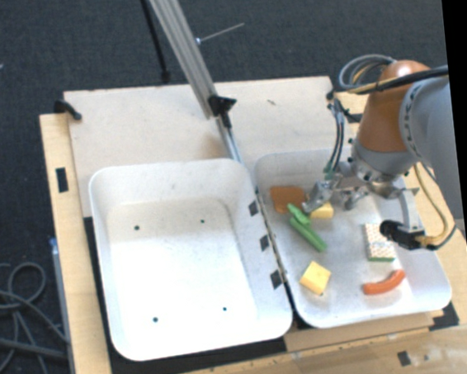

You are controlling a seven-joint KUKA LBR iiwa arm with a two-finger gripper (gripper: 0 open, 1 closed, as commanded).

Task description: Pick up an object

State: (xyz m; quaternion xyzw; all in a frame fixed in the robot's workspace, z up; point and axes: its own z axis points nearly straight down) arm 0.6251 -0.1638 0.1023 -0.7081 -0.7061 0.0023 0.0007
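Small pale-yellow piece [322, 212], the likeliest target, lying in the upper-left part of the right-hand bin [431, 286], touching or just below the tips of the gripper [319, 199]. Whether the fingers are parted, closed, or already around the piece cannot be told from this view; the metal tips merge with the piece and with one another. The piece sits at roughly six o'clock from the fingertips, so the coming move appears to turn on a short descent and not a sideways travel. Its long axis, as far as it can be read, runs from about nine to three o'clock, across the line of approach. Immediately at nine o'clock of the piece lies an orange-brown block [287, 195]; at seven o'clock a green elongated object [306, 227] runs from eleven to five o'clock, its upper end close enough to be caught in the same closure. Farther out, toward six o'clock, rests a yellow cube [315, 278]; toward four o'clock, a patterned green-and-white block [378, 242] and, below it, an orange-red curved piece [384, 283]. The grey arm with its orange band [384, 120] enters from three o'clock. The left-hand bin [102, 196] lies at nine o'clock, beside the right-hand one, and holds no visible objects.
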